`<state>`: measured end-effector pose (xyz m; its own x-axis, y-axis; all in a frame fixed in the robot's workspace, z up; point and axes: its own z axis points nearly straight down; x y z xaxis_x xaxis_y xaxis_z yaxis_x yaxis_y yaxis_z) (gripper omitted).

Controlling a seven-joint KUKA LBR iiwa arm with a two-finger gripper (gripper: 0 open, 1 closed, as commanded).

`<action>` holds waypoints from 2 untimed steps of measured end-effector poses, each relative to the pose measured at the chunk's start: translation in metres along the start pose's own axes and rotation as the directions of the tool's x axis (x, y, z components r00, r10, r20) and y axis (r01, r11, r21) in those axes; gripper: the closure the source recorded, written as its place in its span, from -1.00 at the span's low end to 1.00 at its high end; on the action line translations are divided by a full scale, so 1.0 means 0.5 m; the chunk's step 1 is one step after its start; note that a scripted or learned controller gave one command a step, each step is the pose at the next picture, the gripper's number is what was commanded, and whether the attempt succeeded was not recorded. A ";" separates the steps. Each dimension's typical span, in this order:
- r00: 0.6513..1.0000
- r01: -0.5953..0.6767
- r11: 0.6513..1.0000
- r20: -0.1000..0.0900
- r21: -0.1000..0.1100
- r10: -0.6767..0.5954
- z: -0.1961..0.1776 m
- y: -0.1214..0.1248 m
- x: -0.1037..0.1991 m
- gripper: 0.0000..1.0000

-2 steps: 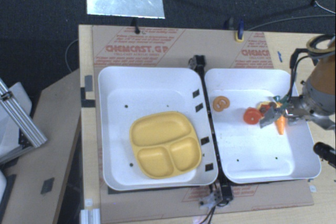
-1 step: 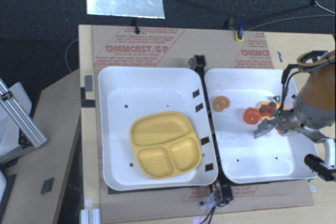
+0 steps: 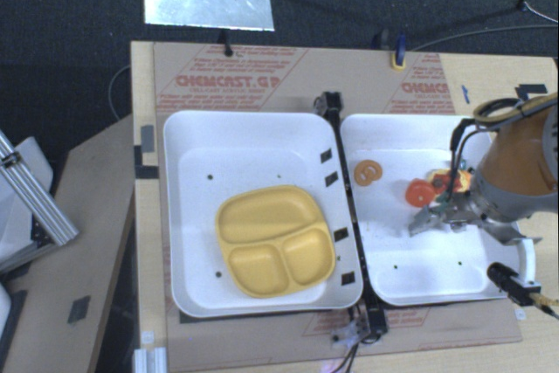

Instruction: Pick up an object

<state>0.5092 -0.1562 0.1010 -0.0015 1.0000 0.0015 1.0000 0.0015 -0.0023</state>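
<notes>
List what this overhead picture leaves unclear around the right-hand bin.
- Gripper: small and blurred in the camera view, so its state is unreadable.
- Yellow-red thing: partly covered by the arm, so what it is stays unknown.
- Red thing: too blurred to identify.
- Arm: cut off by the right edge.

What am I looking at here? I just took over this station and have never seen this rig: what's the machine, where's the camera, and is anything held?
One camera looks down at a slant on a bench with two white bins. The grey and orange shape on the right is the robot arm; its gripper hangs low in the right bin, beside a red object and near an orange ring. The left bin holds a yellow divided tray. I cannot tell whether anything is held.
</notes>
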 end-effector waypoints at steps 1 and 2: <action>1.000 0.000 1.000 0.002 -0.005 0.000 -0.026 0.002 -0.002 1.00; 1.000 0.003 1.000 0.004 -0.010 -0.003 -0.153 0.003 0.005 1.00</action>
<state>0.5107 -0.1536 0.1776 -0.0050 1.0000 -0.0020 1.0000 0.0050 0.0074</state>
